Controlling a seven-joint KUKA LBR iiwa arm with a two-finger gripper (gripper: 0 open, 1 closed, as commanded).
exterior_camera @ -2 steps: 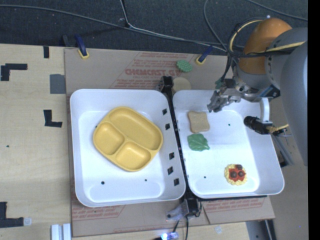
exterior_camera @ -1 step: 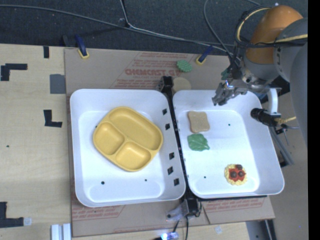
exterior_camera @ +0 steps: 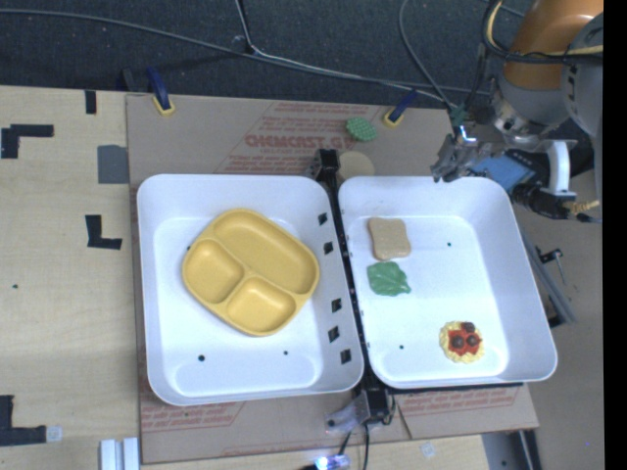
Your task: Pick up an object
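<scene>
The right bin [exterior_camera: 509, 262] holds three small items: a tan bread slice [exterior_camera: 389, 238] near its back left, a green leafy piece [exterior_camera: 389, 279] just in front of it, and a yellow piece with red and dark spots [exterior_camera: 461, 341] toward the front right. My gripper [exterior_camera: 453, 162] hangs above the back rim of the right bin, right of the bread slice and well apart from all three items. Nothing shows between its fingers.
The left bin [exterior_camera: 167, 204] holds a yellow divided tray [exterior_camera: 251, 270]. A small green object [exterior_camera: 361, 128] lies on the cardboard behind the bins. Yellow and blue clamps [exterior_camera: 160, 94] hold the cardboard's back edge. Cables run across the dark backdrop.
</scene>
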